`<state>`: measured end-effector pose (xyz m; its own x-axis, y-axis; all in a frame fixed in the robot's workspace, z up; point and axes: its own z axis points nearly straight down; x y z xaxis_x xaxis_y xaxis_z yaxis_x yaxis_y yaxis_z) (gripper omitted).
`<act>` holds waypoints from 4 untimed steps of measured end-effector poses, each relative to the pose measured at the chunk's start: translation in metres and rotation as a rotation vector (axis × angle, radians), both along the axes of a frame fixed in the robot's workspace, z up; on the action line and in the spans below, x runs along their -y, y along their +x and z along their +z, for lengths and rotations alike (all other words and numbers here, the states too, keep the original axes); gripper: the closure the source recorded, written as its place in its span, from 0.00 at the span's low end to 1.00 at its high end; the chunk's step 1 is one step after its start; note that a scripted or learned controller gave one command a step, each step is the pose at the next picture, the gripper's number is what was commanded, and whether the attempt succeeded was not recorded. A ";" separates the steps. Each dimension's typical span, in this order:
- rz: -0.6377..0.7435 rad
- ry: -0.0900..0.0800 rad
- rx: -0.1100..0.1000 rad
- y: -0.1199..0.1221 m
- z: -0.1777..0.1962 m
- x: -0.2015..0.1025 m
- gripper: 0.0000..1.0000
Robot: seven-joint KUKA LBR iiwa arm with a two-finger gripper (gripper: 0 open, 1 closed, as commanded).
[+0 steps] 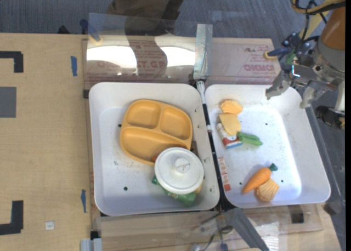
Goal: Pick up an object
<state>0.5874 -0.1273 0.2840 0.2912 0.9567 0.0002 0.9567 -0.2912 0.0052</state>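
My gripper (289,92) hangs over the far right corner of the right bin (290,135), with its two fingers spread open and nothing between them. In that bin lie a toy carrot (256,180) with a tan shell-shaped piece (267,191) beside it near the front. Near the bin's left side sit a yellow wedge on a small carton (230,129), a green leafy piece (250,139) and a yellow shell-shaped toy (231,106). All of them lie well to the left of and below the gripper.
The left bin (104,151) holds an orange divided plate (156,129) and a white lidded bowl (179,169) resting on something green. A clear plastic wall (142,52) stands behind the bins. Cardboard covers the bench on the left.
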 end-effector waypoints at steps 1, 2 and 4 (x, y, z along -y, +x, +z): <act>0.002 -0.001 -0.001 0.000 0.009 -0.001 1.00; -0.101 0.001 -0.004 0.080 0.044 -0.044 1.00; -0.153 0.002 -0.007 0.069 -0.126 -0.035 0.00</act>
